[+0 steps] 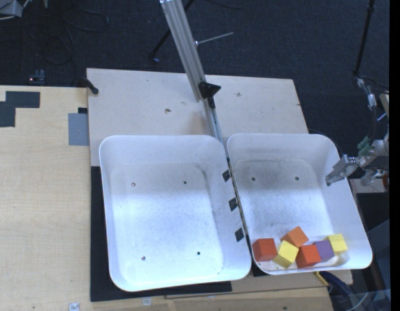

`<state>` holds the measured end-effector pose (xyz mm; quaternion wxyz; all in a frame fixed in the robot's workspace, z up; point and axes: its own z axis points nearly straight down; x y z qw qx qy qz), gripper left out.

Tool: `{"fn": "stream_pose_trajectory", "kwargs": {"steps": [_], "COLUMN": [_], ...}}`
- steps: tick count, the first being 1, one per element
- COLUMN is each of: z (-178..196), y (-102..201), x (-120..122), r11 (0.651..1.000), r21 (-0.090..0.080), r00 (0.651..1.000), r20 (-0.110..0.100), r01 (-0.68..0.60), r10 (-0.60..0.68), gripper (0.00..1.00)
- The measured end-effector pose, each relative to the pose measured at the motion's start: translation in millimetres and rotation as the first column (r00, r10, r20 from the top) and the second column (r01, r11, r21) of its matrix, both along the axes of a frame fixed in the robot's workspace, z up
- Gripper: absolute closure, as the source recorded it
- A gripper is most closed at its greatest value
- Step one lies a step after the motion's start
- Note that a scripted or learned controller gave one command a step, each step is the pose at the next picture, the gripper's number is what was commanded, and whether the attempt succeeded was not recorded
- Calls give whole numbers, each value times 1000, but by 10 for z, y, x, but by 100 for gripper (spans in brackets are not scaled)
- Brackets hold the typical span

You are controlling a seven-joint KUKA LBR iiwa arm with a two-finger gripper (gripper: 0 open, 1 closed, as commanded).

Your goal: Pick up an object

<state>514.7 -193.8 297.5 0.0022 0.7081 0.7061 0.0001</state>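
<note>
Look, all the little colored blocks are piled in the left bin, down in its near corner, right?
Not quite. The camera view shows the colored blocks piled in the right bin, not the left one. They do sit down in its near corner.

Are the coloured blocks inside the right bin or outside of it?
Inside: the blocks lie clustered against the right bin's near wall.

Two white bins, left (122,173) and right (329,173), are looking like smooth matt plastic, floors showing grey scuffing. Blocks (297,246) at lower right are looking matt, possibly painted wood or foam, cannot tell. Aluminium rail (187,50) at top centre is showing ribbed, dull metal. Bench (32,193) at left is looking like pale wood laminate, smooth.
</note>
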Motion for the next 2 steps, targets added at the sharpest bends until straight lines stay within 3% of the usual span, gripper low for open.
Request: {"fn": "stream_pose_trajectory", "kwargs": {"steps": [1,2], "z": [62,1124], "y": [21,427], "x": [1,-273], "r11": [1000,1000], "r21": [3,2], "r00": [1000,1000], "r20": [-6,5], "r01": [-5,-6], "r10": [5,6], "gripper": [100,100]}}
